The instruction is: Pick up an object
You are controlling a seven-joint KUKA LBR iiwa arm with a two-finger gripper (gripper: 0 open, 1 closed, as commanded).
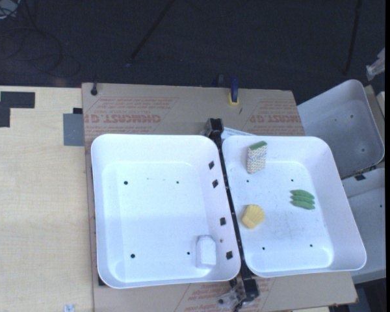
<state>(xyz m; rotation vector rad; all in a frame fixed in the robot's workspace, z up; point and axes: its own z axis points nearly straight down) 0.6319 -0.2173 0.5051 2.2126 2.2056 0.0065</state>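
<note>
A small white block (pixel 206 250) lies near the front of the left white plastic bin (pixel 110 239). In the right white plastic bin (pixel 341 239), a yellow shell-shaped toy (pixel 252 216) comes next, then green bean pods (pixel 303 199), then an upright sponge with a green top (pixel 257 156). The pincer's state cannot be told.

The 2 bins, the left bin (pixel 110 174) and the right bin (pixel 325 174), look like smooth, slightly glossy white plastic. Under them lies a matt brown cardboard sheet (pixel 156 109) with red print. The surface (pixel 32 207) looks like pale, matt wood. The sponge block (pixel 256 156) looks rough and porous, with a green scouring top.
</note>
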